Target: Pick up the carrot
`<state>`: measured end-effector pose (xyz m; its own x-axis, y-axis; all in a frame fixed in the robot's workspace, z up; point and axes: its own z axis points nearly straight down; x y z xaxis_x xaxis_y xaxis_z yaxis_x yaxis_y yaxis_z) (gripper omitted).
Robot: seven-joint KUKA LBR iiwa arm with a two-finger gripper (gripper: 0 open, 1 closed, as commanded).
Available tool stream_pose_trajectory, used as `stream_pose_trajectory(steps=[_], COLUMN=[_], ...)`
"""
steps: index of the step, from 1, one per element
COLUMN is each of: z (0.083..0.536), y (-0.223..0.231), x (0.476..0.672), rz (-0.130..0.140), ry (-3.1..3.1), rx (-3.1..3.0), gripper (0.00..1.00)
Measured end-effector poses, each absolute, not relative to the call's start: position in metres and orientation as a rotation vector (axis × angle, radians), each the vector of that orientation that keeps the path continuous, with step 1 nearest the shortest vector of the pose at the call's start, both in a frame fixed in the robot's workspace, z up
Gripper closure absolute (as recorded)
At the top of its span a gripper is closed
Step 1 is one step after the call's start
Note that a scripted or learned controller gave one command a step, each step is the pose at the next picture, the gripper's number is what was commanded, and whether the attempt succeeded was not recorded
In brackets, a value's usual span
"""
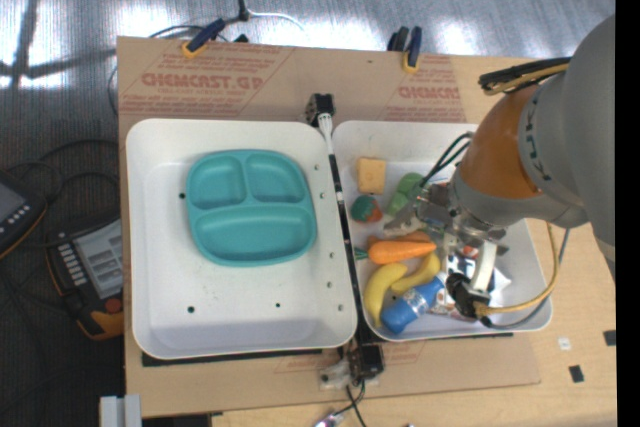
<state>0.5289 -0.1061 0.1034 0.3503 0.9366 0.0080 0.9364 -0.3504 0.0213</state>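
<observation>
The orange carrot (400, 251) lies flat in the right bin (530, 315), near its middle, pointing left to right. The gripper (462, 255) hangs low over the bin just right of the carrot's right end, under the arm's orange band (500, 155). Cables and the wrist hide its tips. Nothing shows as lifted off the bin floor.
A yellow banana (392, 283) and a blue object (404, 311) lie directly in front of the carrot. Behind it are a yellow block (372, 175), a green item (408, 187) and a small green-orange ball (364, 208). The left bin (160, 315) holds a teal divided plate (252, 207).
</observation>
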Motion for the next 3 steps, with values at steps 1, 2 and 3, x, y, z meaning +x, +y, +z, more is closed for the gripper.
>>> stream_pose_trajectory(steps=[1,2,3], z=[0.0917,0.0899,0.0999], y=[-0.1001,-0.1066,-0.1068], x=[0.4978,0.4905,0.4908], rz=[0.038,0.015,0.015], ry=[1.733,2.143,2.143], rx=[2.582,2.277,2.276], gripper=[0.00,0.00,1.00])
